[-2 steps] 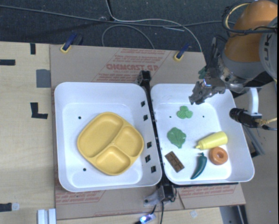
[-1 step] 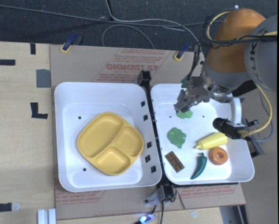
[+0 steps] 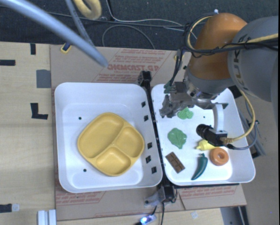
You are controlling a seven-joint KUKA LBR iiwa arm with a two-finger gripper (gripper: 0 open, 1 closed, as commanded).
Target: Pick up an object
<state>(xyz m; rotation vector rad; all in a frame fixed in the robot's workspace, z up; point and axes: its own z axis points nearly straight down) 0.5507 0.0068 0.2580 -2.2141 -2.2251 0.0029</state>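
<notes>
Gripper (image 3: 171,104), fingers' spread not discernible, hung low over the far left part of the right bin (image 3: 243,175). A pale green toy piece (image 3: 185,113) lay just beside it, toward the arm, partly hidden. A green leaf-shaped piece (image 3: 177,137) lay nearer the camera; brown chocolate bar (image 3: 175,162), green chili pepper (image 3: 200,167) and orange doughnut (image 3: 219,156) lay farther still. The nearest candidate appeared to be the pale green piece.

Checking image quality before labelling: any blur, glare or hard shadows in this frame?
Camera view: grey bar crossing the top left is soft, out of focus; the bins are sharp. Left bin lit evenly, mild sheen on the yellow tray. The arm darkens the right bin around the gripper.
</notes>
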